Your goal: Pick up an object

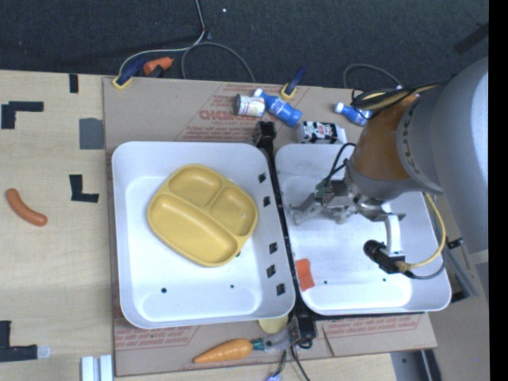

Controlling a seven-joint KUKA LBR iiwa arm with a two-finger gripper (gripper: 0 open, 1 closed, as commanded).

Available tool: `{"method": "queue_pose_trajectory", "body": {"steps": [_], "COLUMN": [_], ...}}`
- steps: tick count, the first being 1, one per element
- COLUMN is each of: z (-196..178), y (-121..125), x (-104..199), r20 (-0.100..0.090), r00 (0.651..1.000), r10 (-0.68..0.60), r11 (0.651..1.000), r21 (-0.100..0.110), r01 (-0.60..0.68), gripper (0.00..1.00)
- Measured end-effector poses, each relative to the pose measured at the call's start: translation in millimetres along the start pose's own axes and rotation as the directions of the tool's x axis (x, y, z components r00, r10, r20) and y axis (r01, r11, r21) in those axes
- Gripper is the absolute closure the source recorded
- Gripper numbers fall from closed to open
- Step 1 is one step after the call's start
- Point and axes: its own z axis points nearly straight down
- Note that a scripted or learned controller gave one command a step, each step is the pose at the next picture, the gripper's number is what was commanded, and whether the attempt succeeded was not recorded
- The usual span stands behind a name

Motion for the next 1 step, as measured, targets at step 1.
{"method": "queue_pose_trajectory", "body": {"steps": [1], "z": [-1.6], "y": [52.8], "x": [5.6], "r20": [-0.002], "r00": [1.0], "r10": [0.0], "r11": [1.0], "r21": [0.003], "r01": [0.0], "gripper": [0.0]}}
